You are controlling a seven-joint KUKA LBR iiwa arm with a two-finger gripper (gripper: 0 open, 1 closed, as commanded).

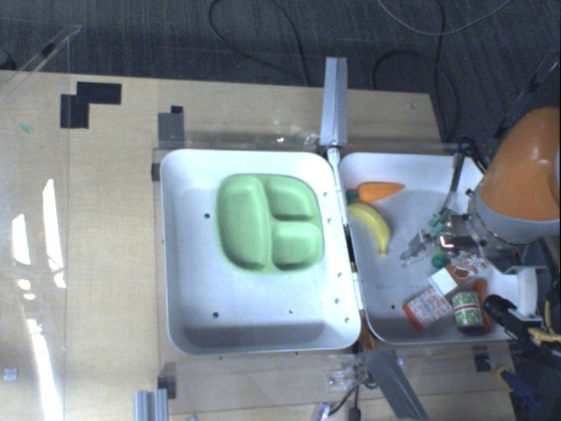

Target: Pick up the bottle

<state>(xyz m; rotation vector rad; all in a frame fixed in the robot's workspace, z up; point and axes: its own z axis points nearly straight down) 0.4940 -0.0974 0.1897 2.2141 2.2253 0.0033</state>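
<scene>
Bench: 2 white bins side by side on the bench (96,261) — the left bin (188,323) holds a green divided tray (267,222).
Right bin: the right bin (386,323) carries a carrot (381,191) at its top edge, a banana (372,224) just below it, and a cluster of small packages at the lower right.
Bottle: the bottle (469,310) stands in that cluster — dark body with a green label, touching or nearly touching a red-and-white packet (425,310) on its left.
Arm: the grey arm with its orange band (526,178) reaches in from the right, low over the right bin.
Pincer: the pincer (438,239) hangs near the bin's middle, above and to the left of the bottle; too small and cluttered to say whether it is open or closed — I cannot tell.
Progress: nothing is lifted; the bottle rests in the bin, apart from the pincer.
Left to do: move over the bottle, descend, grip, lift — judged from the layout alone.
</scene>
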